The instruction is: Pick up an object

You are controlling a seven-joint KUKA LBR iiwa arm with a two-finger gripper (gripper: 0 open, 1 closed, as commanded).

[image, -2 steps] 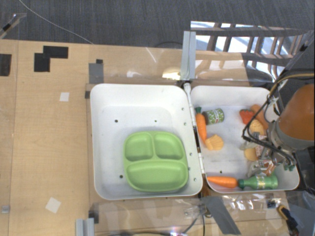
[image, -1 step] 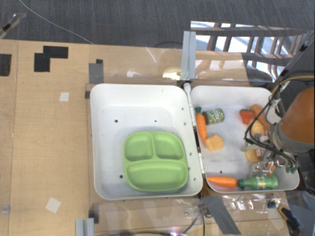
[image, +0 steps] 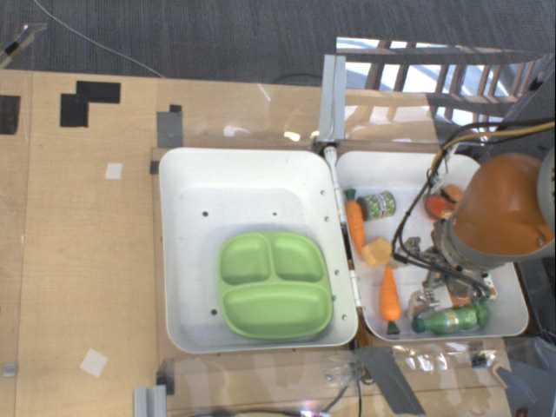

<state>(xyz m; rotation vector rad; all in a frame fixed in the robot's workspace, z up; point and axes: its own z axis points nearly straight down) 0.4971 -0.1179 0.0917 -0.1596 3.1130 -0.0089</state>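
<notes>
A pale wooden bench (image: pixel 78 259) with black marker patches sits against dark grey carpet (image: pixel 217 16). The left bin (image: pixel 187 198) holds a green divided plate (image: pixel 275 283). In the right bin (image: pixel 512 315), the gripper (image: pixel 447 289) hangs low above a green bottle (image: pixel 450 321), near two carrots (image: pixel 389 294); its grip state cannot be told.

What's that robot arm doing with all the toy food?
The robot arm's gripper is reaching down into the right bin, low among the toy food. Near it lie a green bottle, two carrots, a small green can and a yellowish block. Nothing looks lifted yet. The left bin has a green divided plate.
</notes>
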